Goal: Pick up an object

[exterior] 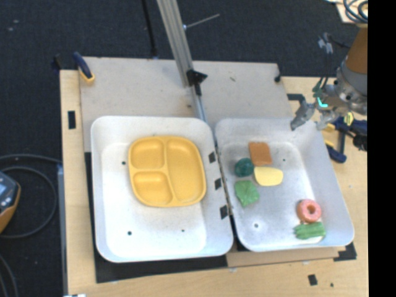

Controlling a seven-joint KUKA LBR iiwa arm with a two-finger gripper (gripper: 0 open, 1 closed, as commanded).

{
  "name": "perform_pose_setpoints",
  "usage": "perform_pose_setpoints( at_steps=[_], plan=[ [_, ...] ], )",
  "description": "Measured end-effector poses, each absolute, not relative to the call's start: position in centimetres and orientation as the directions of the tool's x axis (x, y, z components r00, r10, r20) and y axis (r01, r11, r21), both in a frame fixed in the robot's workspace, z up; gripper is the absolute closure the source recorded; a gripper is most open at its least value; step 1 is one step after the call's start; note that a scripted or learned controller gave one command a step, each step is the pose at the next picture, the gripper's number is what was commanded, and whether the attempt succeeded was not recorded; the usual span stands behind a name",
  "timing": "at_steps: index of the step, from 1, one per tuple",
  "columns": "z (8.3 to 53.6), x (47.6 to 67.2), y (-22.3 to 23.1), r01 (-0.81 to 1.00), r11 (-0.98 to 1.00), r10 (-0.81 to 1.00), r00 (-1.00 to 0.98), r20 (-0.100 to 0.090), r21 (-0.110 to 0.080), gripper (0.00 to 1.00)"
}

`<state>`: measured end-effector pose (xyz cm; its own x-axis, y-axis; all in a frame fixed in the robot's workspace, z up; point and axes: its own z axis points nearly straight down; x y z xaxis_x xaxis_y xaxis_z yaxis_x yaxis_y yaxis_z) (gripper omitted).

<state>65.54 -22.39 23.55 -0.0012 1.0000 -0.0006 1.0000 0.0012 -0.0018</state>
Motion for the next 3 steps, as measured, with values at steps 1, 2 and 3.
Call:
perform_pose_setpoints(
  at_steps=[1, 2, 3],
  plan=[
    [23.8, 65.6, -22.4, 1.0, 0.002, 1.0, -0.002, -0.002, 0.002, 0.0],
    [19.6, 65.6, -22.6, 1.0, 0.001, 1.0, -0.001, -0.002, -0.001, 0.0],
    [13.3, 65.8, -22.6, 1.0, 0.003, 1.0, -0.003, -0.001, -0.003, 0.0]
  ],
)
